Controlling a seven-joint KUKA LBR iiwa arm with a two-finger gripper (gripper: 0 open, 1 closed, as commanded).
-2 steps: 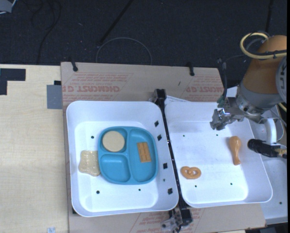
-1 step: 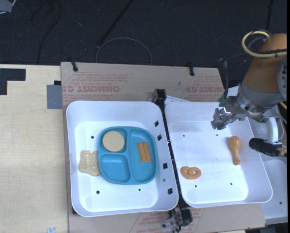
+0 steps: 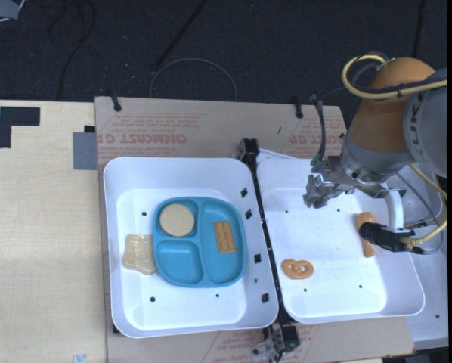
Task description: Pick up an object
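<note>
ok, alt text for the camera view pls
The grey arm's gripper hovers over the upper part of the right bin, which holds a pretzel and an orange piece. The left bin holds a blue divided tray with a round cracker and a rectangular cracker, plus a pale piece beside it.

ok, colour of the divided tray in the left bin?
Blue; the divided tray shows best in the camera view.

Grey arm [image 3: 430, 131] with an orange band [image 3: 396, 100], yellow cables looped around it, metal gripper [image 3: 317, 191].
</note>
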